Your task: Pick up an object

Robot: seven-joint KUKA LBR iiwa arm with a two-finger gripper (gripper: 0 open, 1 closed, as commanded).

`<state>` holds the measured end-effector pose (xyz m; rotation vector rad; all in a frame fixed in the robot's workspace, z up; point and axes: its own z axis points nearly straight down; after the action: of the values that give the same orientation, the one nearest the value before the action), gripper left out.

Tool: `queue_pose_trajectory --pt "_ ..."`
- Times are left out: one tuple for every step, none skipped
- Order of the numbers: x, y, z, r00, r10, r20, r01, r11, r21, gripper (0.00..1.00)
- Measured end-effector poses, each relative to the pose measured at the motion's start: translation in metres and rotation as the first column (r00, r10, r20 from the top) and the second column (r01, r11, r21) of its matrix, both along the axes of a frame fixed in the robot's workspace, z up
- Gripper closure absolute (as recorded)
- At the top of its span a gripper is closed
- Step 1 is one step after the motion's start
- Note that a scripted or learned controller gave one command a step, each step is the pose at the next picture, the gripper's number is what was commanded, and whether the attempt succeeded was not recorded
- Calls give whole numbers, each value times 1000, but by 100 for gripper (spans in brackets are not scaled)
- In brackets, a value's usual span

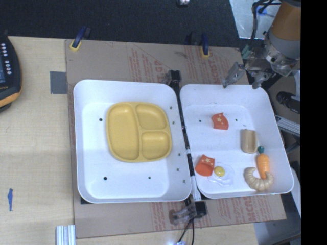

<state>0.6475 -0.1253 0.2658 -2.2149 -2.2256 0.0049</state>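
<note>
The right bin holds several toy foods. A red piece with a star lies near its middle, and a second red piece rests by the left wall. Beside that sits a fried egg. A tan cylinder, a carrot and a curled beige shrimp lie along the right side. My gripper hangs over the bin's far rim, open, with nothing between its fingers.
The left bin carries a yellow divided plate. Black clips join the bins at the middle seam. Blue clamps pin the cardboard base at the far edge. A black and orange pendant lies at the far left.
</note>
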Motion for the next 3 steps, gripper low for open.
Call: queue_pose_trajectory --pt "-85 0 -158 1000 -2 -19 2 1000 4 0" --pt "-17 -23 -175 1000 2 5 -2 1000 0 0" --pt "-21 3 -174 1000 3 -2 -3 1000 2 0"
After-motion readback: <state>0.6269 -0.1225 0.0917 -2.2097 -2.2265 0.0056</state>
